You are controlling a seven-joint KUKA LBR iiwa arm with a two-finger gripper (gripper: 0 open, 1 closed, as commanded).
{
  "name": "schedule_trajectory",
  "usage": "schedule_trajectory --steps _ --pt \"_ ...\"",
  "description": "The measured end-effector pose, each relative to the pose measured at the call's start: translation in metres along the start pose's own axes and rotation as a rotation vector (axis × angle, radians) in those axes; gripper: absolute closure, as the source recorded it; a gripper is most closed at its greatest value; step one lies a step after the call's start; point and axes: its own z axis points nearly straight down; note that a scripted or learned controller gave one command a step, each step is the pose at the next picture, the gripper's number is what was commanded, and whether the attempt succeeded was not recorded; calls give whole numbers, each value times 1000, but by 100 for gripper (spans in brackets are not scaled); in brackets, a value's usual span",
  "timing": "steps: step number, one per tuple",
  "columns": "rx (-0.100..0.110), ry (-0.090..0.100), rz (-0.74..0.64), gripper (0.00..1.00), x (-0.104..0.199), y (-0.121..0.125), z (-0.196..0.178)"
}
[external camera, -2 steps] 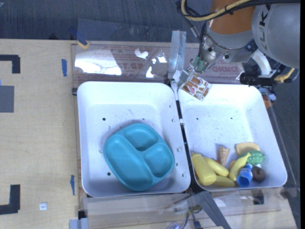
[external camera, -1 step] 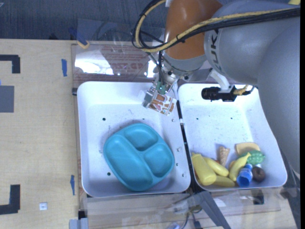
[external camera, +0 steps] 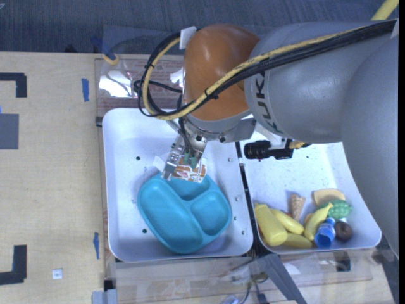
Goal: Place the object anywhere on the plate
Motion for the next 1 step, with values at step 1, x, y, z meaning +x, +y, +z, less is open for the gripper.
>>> schedule_trajectory --steps 1 --pt "1 -1 4 0 -2 -2 0"
